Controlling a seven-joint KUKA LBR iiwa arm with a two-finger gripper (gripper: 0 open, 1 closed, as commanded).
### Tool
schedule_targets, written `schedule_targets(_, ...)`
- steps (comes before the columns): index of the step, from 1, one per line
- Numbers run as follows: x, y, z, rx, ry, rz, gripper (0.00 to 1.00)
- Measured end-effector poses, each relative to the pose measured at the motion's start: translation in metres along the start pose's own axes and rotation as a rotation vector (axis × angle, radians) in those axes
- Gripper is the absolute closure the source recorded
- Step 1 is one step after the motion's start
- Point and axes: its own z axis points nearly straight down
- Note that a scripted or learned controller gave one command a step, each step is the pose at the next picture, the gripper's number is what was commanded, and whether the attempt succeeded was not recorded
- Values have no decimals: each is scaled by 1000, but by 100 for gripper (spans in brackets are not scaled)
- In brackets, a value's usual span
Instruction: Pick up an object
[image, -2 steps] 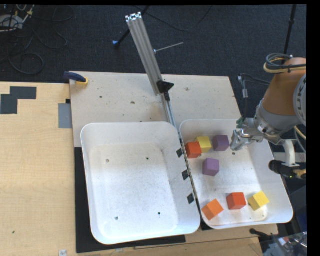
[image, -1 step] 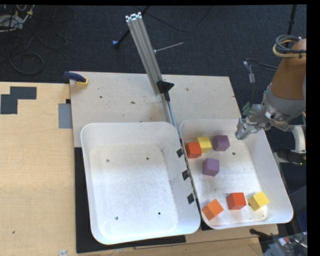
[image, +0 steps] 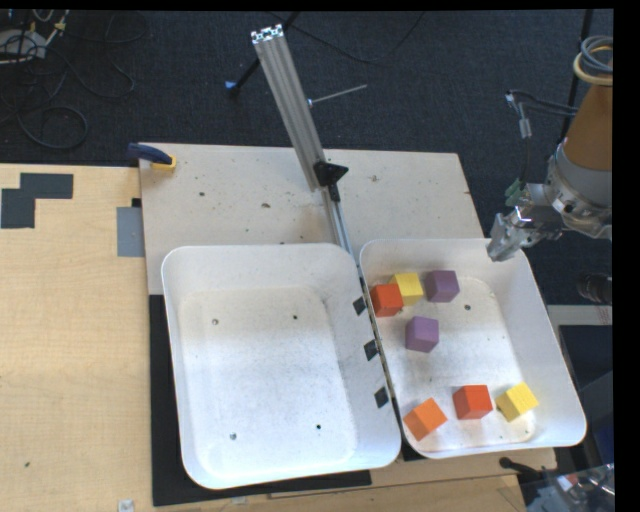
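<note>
The right bin (image: 545, 330) holds several small cubes. A red-orange cube (image: 387, 298), a yellow cube (image: 408, 288) and a purple cube (image: 441, 285) sit in a row near its far left. A second purple cube (image: 422, 333) lies in the middle. Along the near side lie an orange cube (image: 427, 417), a red cube (image: 472, 402) and a yellow cube (image: 517, 401). My gripper (image: 503, 243) hangs over the bin's far right corner, apart from every cube, with nothing seen in it.
The left bin (image: 200, 290) stands beside the right one. A slanted aluminium bar (image: 292, 100) rises from the bench behind the bins. A small blue and yellow tool (image: 152, 155) lies at the bench's far left corner. Cables run over the dark floor.
</note>
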Motion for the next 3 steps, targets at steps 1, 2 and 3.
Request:
schedule_targets(1,43,-3,15,8,3,0,100)
schedule_targets(2,101,-11,20,9,4,-2,100)
schedule_targets(3,161,-14,24,9,4,-3,100)
